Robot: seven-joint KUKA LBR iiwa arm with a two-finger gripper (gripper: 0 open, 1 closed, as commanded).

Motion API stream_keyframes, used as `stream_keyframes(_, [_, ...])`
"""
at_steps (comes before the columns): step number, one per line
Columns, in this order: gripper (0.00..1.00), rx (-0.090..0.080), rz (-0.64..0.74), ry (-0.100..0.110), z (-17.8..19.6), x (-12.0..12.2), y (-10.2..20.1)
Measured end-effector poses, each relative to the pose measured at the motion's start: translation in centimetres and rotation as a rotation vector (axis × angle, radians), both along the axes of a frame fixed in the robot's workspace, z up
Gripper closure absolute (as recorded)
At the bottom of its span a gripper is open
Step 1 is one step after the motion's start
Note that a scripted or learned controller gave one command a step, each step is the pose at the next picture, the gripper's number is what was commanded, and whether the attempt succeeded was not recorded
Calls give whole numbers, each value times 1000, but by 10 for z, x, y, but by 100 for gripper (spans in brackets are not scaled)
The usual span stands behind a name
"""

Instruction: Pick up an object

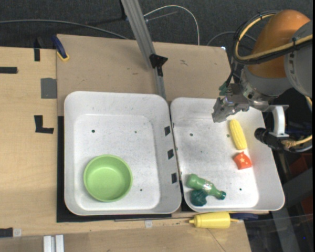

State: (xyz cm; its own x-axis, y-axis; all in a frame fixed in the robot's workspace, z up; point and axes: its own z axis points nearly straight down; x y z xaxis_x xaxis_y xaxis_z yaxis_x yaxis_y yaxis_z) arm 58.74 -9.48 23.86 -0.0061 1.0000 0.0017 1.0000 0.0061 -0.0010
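Observation:
The gripper (pixel 222 112) hangs over the far part of the right bin (pixel 199 140), just left of a yellow corn cob (pixel 237 134) that lies on the bin floor. I see nothing between its fingers. A small orange-red block (pixel 243 160) lies below the corn. A green bottle-shaped toy (pixel 205 184) with a dark teal piece (pixel 198 197) beside it rests near the right bin's front edge. A green bowl (pixel 108 178) sits in the front left of the left bin (pixel 115 114).
A yellow object (pixel 212 220) lies on the bench just outside the right bin's front rim. A grey pole (pixel 139 25) slants over the back of the bench. Cables run behind the bins. The arm's orange band (pixel 281 33) is at the upper right.

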Motion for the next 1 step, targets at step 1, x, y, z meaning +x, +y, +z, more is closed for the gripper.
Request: stream_keyframes(1, [100,1,1,1,8,-11,52])
